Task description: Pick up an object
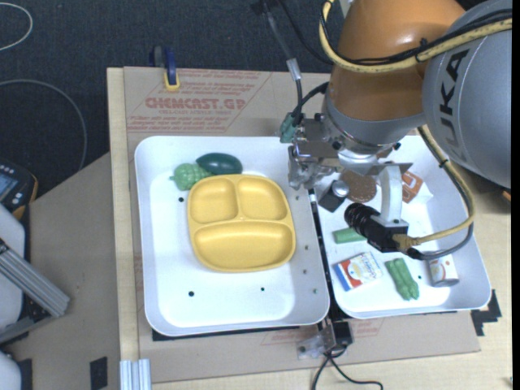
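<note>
- Yellow plastic takes up the middle of the left bin [154, 242] in the camera view: a divided tray [240, 222] with two small compartments at the far side and one long one at the near side.
- Just beyond the tray's far left corner lie a light green knobbly object [188, 175] and a dark green oval object [219, 163]; these two lie side by side and seem to touch, and the light green one also meets the tray's rim.
- The right bin [467, 287] holds a small green bar [348, 236] near its left wall, a red, white and blue packet [358, 270] near its front, a green elongated object [403, 278] just to the right of the packet, and a small silver and dark object [442, 271] further right.
- An orange and white item [412, 187] lies toward the far right of that bin, partly behind the arm.
- The arm [390, 63], with its orange band and grey casing, comes in from the right and hangs over the ridge where the two bins meet.
- The gripper [345, 185] sits below the wrist at the right bin's far left part, above the small green bar; whether it is wide or narrow I cannot tell, since the wrist and cables cover it.
- Under both bins lies a brown board [203, 96] with red printing, and a blue and yellow clamp [170, 67] sits on its far edge.
</note>
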`<move>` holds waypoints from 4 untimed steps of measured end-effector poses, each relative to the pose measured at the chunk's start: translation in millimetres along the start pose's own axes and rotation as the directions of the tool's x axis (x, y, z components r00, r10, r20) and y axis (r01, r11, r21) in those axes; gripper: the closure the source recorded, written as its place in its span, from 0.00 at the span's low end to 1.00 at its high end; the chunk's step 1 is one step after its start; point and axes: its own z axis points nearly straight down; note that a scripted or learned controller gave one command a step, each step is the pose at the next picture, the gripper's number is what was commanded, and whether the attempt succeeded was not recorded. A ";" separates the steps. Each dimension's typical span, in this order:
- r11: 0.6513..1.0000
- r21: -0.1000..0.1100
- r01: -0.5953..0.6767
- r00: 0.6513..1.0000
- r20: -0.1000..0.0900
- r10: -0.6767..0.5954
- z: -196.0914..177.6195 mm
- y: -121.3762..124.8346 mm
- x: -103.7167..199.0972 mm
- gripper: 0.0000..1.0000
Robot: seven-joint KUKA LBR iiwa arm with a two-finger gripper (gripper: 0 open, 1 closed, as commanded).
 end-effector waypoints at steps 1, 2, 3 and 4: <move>1.000 0.007 0.006 1.000 -0.001 -0.006 -4.1 -43.7 42.0 1.00; 1.000 0.010 0.008 1.000 0.000 -0.008 32.6 -42.2 115.7 1.00; 1.000 -0.015 0.001 1.000 -0.007 -0.001 -158.5 -33.5 92.9 1.00; 1.000 0.005 0.001 1.000 0.001 -0.001 -148.6 -41.6 88.5 1.00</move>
